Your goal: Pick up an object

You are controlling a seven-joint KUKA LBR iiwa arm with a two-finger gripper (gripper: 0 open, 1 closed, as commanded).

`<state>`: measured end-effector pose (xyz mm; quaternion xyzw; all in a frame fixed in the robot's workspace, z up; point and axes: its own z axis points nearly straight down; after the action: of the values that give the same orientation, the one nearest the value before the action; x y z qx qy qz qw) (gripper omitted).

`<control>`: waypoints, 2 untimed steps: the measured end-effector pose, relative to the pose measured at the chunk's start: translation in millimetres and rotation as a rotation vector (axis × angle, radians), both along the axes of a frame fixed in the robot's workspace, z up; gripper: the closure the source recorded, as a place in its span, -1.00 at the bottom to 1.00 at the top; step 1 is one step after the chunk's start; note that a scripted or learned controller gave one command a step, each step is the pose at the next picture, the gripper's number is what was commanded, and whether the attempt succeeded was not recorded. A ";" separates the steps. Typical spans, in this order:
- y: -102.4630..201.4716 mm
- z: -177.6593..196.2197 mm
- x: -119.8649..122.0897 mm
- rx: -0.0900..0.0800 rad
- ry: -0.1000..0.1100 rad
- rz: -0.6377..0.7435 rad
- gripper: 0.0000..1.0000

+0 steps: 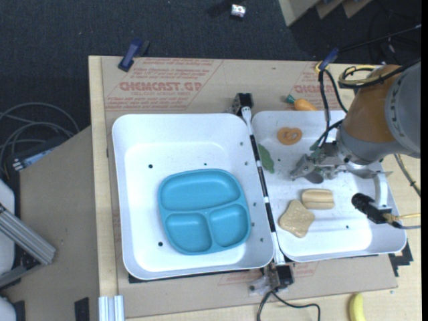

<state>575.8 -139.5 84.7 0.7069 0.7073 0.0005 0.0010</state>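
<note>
Bench board reads "CHEMCAST" (red).

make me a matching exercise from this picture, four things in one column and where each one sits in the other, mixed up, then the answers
Things:
1. blue three-compartment plastic tray
2. round orange-brown ring-shaped piece
3. tan oblong bread-roll-shaped piece
4. yellow banana-shaped object

Places:
A. on the bench outside both bins, near the bottom edge of the view
B. in the left white bin
C. in the right white bin, near its far rim
D. in the right white bin, below the end effector in the view

Pairs: 1-B, 2-C, 3-D, 4-A
</note>
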 end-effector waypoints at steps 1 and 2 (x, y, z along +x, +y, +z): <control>15.6 -0.6 -58.1 0.002 0.004 -0.001 -1.00; 15.6 9.4 -57.5 0.001 0.002 -0.002 1.00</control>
<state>518.3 -123.8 94.1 0.7074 0.7068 0.0001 0.0000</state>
